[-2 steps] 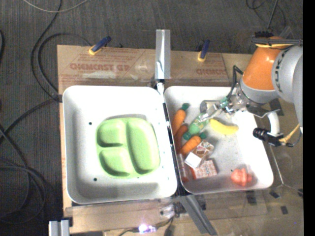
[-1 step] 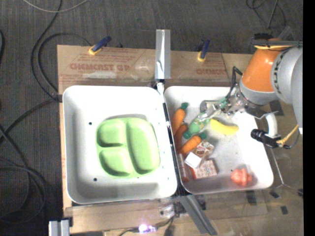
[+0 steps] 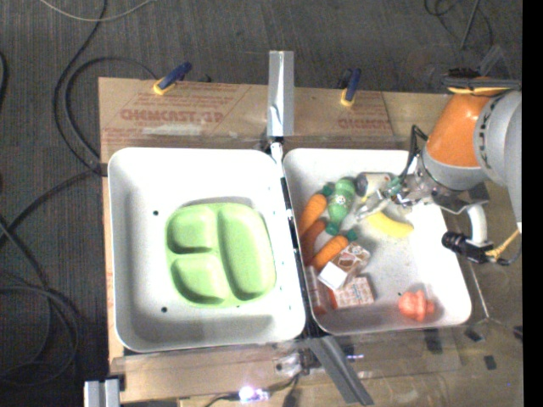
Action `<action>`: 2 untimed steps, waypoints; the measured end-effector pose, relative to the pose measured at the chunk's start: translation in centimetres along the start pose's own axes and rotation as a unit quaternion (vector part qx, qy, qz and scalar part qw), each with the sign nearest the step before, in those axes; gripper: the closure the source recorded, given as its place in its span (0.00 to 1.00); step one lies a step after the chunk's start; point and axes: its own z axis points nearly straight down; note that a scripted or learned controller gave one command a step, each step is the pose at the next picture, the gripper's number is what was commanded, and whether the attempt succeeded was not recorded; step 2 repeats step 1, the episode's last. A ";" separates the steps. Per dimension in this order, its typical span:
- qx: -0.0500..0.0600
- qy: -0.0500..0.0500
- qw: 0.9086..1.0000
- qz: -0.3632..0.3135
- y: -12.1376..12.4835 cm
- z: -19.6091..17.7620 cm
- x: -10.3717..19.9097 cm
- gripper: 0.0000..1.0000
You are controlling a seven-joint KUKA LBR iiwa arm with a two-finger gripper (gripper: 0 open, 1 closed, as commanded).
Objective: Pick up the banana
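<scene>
Over in the right bin (image 3: 458,312), the pincer (image 3: 379,200) sits right above the banana (image 3: 389,225). Can't tell its state, honestly. Carrots (image 3: 316,219) lie nearby.

Even, diffuse overhead light fills the scene. The two white bins are the brightest surfaces: the left bin (image 3: 136,253) is nearly overexposed along its rim, with soft grey shading on its inner walls. Shadows are faint and short; a soft one lies beside the green tray (image 3: 221,253) inside that bin. The dark floor beyond the bin stays dim. Fine detail is soft and slightly grainy throughout.
</scene>
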 end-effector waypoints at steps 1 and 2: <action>-0.001 -0.001 1.000 0.000 0.1 -1.0 0.0 1.00; -0.001 -0.001 1.000 0.000 0.1 -1.0 0.0 1.00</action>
